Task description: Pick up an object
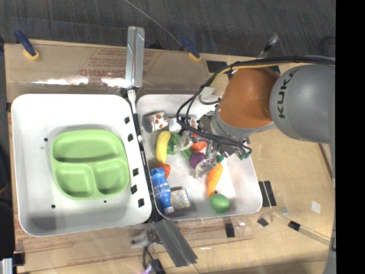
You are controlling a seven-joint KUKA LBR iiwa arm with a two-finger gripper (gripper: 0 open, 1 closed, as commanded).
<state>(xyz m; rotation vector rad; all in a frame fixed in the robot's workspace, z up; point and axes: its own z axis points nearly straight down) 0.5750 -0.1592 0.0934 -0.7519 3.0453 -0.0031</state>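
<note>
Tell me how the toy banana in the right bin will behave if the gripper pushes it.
The banana looks like smooth moulded plastic, so probably light and slippery. Its curved shape suggests it would pivot rather than roll straight. Neighbouring toys and the bin wall beside it would likely block its slide.

Arm: grey, entered from the right of the view, bent downward at the orange band. Wrist: pointed steeply down, wrapped by black cables. Gripper: lowered beneath the wrist, largely obscured by it.
</note>
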